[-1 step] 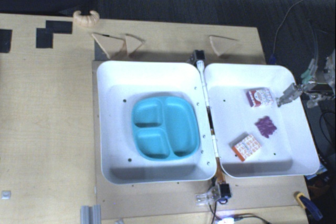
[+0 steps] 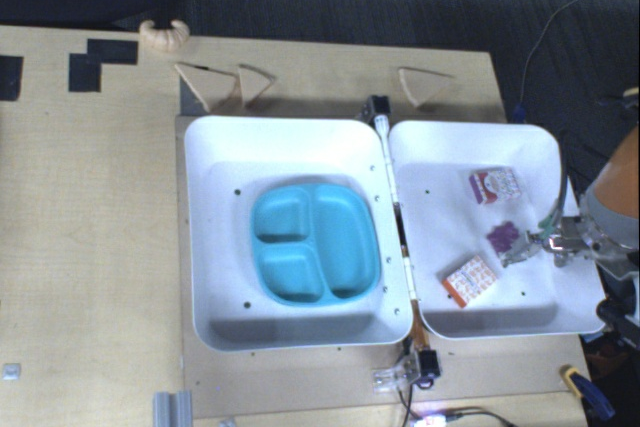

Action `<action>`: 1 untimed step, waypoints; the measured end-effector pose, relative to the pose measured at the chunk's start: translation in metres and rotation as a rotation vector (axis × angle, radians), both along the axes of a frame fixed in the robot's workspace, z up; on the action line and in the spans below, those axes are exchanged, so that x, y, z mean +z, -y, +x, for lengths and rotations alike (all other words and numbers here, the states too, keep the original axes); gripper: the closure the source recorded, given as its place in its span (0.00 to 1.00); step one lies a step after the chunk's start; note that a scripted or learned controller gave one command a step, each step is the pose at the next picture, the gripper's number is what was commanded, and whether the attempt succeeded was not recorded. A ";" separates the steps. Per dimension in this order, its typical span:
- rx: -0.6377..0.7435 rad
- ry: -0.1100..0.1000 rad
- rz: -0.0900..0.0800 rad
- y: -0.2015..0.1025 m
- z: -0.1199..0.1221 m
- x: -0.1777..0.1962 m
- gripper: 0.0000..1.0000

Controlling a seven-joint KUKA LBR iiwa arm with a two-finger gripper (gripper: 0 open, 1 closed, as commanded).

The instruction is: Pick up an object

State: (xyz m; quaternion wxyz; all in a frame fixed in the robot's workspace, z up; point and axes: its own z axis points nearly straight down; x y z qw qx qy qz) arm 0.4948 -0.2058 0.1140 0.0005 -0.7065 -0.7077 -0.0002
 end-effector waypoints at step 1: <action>0.002 0.007 -0.002 0.000 0.002 0.012 1.00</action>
